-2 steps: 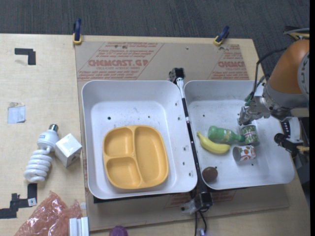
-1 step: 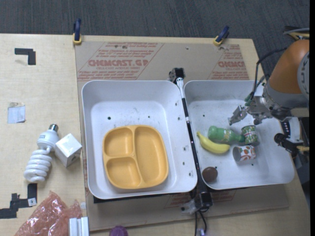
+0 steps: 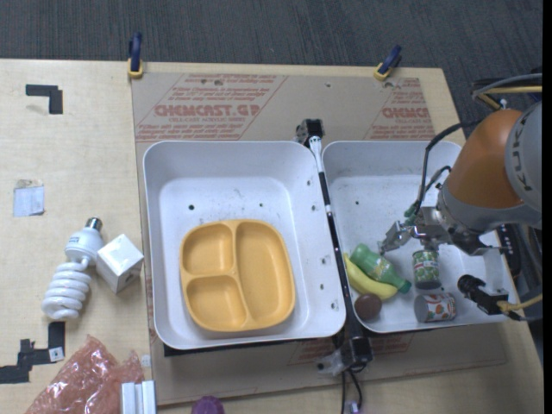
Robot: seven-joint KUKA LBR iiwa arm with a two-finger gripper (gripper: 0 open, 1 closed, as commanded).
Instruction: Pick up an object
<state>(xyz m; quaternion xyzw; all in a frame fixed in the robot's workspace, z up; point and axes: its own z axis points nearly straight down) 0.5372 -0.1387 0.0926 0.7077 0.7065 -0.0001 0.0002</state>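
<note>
The right bin [image 3: 371, 188] holds several small items along its front edge. A green bottle [image 3: 380, 266] lies across a yellow banana [image 3: 367, 280], and a brown round fruit [image 3: 368, 306] sits just in front of them. A small green can [image 3: 425, 267] stands upright, with a red-and-white can [image 3: 435, 306] lying in front of it. My gripper [image 3: 412, 234] hangs over the bin just behind the green can and right of the bottle, open, with nothing between its fingers. The grey arm with its orange band [image 3: 487, 175] reaches in from the right.
The left bin [image 3: 224, 175] holds a yellow divided plate [image 3: 237, 274]. On the bench to the left lie a spiral light bulb [image 3: 71, 272], a white cube [image 3: 119, 261] and a pink mesh bag [image 3: 82, 378]. A black divider bar [image 3: 323, 205] runs between the bins.
</note>
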